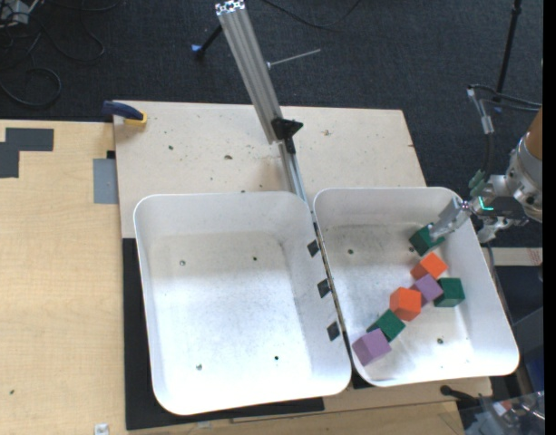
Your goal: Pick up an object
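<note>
White plastic, the right-hand shallow bin [495, 352] holds a loose string of small blocks, while the left-hand shallow white bin [169, 216] sits just beside it. Reaching in from the right, the two-finger metal gripper [438, 230] is at the bin's upper right, its fingers clamped on a dark green cube [423, 238]. Below it lie two orange cubes [431, 265] [405, 301], two purple cubes [428, 287] [370, 344] and two more green cubes [450, 291] [386, 324].
</note>
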Tool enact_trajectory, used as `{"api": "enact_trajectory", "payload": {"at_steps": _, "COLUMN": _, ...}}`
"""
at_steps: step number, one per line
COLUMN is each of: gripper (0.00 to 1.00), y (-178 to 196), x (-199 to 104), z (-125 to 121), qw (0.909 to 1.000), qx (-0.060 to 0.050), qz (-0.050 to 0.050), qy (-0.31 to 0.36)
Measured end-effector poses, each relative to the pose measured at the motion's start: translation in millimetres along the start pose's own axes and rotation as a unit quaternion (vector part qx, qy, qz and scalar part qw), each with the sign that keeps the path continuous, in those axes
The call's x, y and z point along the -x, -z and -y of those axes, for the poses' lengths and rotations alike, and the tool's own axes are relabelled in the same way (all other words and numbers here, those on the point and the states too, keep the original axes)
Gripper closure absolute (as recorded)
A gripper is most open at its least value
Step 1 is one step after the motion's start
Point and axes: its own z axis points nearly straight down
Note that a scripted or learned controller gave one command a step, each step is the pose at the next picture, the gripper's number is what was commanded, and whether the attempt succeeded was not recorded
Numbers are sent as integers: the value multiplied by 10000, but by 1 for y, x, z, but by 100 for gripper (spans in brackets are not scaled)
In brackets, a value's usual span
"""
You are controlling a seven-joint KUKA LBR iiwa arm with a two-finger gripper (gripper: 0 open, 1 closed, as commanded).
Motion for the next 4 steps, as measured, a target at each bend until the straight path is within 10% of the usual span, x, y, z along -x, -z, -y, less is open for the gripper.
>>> {"api": "enact_trajectory", "payload": {"at_steps": 3, "gripper": 0, "y": -162, "x": -6, "z": -1, "qw": 10000, "qx": 27, "qz": 19, "qy": -3}}
{"api": "enact_trajectory", "payload": {"at_steps": 4, "gripper": 100, "y": -148, "x": -5, "z": -2, "qw": 10000, "qx": 36, "qz": 9, "qy": -34}}
